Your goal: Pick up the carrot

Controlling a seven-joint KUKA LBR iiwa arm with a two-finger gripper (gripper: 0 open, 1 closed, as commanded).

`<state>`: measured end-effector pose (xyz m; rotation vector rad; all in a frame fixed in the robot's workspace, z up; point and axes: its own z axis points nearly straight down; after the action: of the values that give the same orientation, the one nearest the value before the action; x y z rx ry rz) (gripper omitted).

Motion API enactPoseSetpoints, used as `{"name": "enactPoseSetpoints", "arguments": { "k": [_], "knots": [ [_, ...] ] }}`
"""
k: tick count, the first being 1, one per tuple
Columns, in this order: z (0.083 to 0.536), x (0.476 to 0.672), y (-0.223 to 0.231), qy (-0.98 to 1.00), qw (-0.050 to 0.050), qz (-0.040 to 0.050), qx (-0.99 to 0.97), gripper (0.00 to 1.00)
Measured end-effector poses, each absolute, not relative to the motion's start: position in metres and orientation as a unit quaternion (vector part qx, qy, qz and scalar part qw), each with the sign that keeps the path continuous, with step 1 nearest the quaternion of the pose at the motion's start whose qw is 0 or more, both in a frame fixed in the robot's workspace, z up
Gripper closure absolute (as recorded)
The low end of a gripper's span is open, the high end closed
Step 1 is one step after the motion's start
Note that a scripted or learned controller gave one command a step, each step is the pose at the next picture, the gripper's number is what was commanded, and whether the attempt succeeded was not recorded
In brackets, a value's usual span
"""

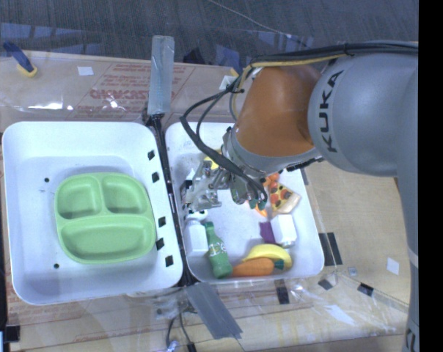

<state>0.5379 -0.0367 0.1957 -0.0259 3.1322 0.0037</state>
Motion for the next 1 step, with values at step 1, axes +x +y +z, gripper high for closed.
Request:
{"name": "enactPoseSetpoints", "arguments": {
  "k": [1],
  "knots": [
    [0.2748,0.5617,-0.1119,0.998,0.004,-0.0017,-0.060,1.00]
  ]
}}
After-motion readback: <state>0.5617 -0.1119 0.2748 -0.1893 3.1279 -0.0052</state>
